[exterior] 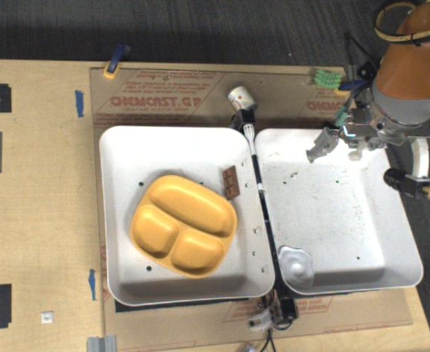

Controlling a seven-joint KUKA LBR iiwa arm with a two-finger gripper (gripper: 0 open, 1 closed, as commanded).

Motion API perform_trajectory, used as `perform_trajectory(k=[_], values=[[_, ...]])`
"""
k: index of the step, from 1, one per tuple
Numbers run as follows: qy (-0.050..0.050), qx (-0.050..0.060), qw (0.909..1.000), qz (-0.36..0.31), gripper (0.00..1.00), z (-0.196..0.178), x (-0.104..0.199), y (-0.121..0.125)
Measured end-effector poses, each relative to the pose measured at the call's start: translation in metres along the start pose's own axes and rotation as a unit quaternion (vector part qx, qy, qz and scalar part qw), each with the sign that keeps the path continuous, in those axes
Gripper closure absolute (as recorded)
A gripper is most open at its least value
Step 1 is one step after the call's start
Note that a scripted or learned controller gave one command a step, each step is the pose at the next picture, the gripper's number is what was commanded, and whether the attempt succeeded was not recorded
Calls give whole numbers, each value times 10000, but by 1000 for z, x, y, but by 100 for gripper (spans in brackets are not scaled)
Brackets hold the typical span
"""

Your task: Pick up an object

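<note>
- A grey-and-orange robot arm (409, 64) reaches in from the right, its hand (323, 145) poised over the upper part of the right bin (347, 218); nothing can be seen between its fingers, and whether they stand open or closed cannot be told from this slanted view.
- The largest candidate for pickup, a yellow divided tray (183, 224), lies near the middle of the left bin (127, 160), well apart from the hand.
- Just beside the tray's upper right edge, a small brown block (230, 182) rests near the wall that separates the two bins.
- A small clear piece (294, 264), apparently plastic, sits in the lower left corner of the right bin, nearer the hand than the other items.
- The tray looks like light, rigid moulded plastic with smooth, likely slippery curves; its raised rim or one of the dividers between compartments seems the likeliest place to pinch.
- The brown block appears small and stiff, suited to a grip across its narrow sides; the clear piece may be thin and easily crushed.
- No object has yet been lifted off the surface.
</note>
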State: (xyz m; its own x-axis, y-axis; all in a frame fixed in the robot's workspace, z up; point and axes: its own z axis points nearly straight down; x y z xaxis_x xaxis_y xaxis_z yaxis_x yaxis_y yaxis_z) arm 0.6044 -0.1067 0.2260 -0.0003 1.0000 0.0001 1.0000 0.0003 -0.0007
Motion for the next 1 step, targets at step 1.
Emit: perform_trajectory(k=[1], values=[[2, 0, 9999, -149, 0, 98, 4, -32]])
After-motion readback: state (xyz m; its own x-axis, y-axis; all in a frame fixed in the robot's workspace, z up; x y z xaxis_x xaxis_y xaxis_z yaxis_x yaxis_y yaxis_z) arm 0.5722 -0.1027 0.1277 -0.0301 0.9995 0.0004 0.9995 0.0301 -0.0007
